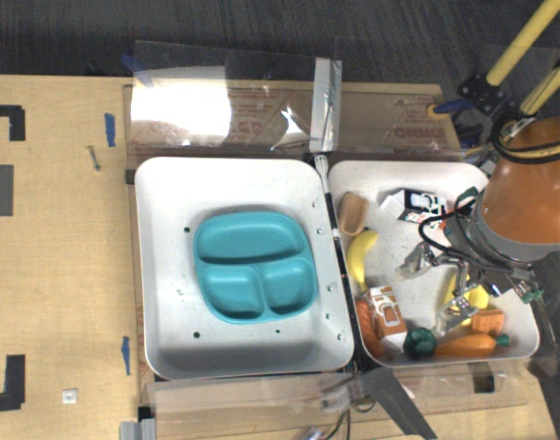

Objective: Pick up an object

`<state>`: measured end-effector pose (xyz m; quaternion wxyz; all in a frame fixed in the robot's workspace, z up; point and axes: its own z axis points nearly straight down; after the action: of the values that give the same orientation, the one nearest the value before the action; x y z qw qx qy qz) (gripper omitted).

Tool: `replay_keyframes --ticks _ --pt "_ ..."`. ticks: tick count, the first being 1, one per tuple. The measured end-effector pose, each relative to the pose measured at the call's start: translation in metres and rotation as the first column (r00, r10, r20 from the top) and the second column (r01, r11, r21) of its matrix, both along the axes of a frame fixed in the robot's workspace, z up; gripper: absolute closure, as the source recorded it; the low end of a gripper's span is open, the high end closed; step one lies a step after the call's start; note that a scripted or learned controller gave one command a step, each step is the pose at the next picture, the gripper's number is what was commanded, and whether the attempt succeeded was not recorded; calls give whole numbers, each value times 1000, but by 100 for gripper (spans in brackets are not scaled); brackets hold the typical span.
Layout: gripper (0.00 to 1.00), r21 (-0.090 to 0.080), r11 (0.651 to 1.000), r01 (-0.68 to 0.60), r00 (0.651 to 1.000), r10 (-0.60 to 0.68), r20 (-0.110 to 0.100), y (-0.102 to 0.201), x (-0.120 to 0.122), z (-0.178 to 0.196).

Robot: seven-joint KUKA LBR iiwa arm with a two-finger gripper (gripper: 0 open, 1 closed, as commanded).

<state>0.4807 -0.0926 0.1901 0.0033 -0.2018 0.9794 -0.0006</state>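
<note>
Camera view: gripper (460, 293) low in right bin (389, 174), over yellow piece (476, 296) and orange block (488, 321); finger state cannot be told. Banana (358, 257) at bin's left. Teal tray (255, 264) in left bin (160, 246).

The arm (527, 191) is cut off by the right edge and hides part of the right bin (389, 174). The end effector (458, 287) is too cluttered to read, and it partly hides a yellow item (477, 298)
</note>
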Motion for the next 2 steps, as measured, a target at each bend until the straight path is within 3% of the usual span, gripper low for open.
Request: replay_keyframes --ticks 1,2 --pt "0 -2 982 -188 982 188 10 -10 22 -82" --pt "0 -1 993 -122 993 122 1 -25 98 -102"
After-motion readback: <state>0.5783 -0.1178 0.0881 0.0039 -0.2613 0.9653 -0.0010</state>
